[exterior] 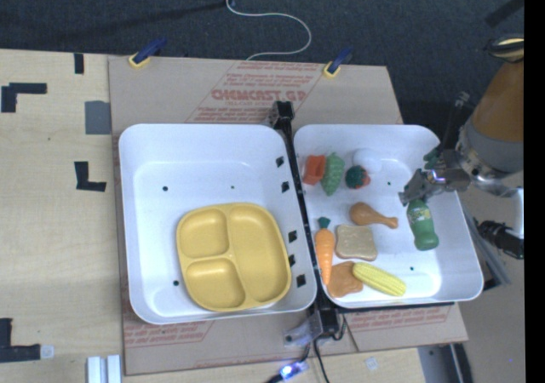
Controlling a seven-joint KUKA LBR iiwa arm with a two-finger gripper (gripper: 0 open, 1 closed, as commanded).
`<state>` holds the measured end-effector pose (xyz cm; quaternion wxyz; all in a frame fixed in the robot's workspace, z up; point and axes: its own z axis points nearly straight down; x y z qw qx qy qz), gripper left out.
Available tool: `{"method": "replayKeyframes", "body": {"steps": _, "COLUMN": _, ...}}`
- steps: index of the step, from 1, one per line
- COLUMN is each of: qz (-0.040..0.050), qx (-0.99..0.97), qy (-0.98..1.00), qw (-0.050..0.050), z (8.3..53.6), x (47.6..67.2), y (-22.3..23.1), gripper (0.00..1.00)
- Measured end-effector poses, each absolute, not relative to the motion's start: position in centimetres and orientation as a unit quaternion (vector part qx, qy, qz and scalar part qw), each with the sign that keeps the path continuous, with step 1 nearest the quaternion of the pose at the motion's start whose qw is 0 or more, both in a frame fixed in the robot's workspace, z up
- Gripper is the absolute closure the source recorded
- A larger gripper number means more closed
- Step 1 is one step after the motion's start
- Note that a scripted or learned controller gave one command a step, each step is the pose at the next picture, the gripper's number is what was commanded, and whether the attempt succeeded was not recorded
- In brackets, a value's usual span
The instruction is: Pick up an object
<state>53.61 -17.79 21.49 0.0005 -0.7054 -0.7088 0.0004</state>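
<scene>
Pincer (417, 188) poised at the far end of a green bottle (422, 225) in the right bin (451, 288).

The arm (498, 130) comes in from the right, and its pincer sits low over the right side of that bin, just at the bottle's top; whether it is wide, narrow or gripping cannot be told from this slant. The bottle lies against the bin's right wall with its long axis running far to near, its body stretching toward the near side from the pincer. So any grasp would likely mean closing across that axis, from left and right. Further left lie a drumstick (372, 216), a slice of bread (356, 242), a corn cob (379, 279) and a carrot (324, 254), all apart from the pincer. The left bin (145, 160) carries a yellow divided plate (232, 254).
</scene>
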Motion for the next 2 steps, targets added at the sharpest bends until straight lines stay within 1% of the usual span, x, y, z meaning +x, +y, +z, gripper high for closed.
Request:
{"method": "replayKeyframes", "body": {"steps": 1, "qz": -0.0006, "qx": -0.705, "qy": -0.710, "qw": 0.000, "z": 22.6, "x": 56.1, "y": -13.0, "gripper": 1.00}}
{"method": "replayKeyframes", "body": {"steps": 2, "qz": 0.0004, "qx": -0.705, "qy": -0.709, "qw": 0.000, "z": 21.8, "x": 58.8, "y": -8.0, "gripper": 1.00}}
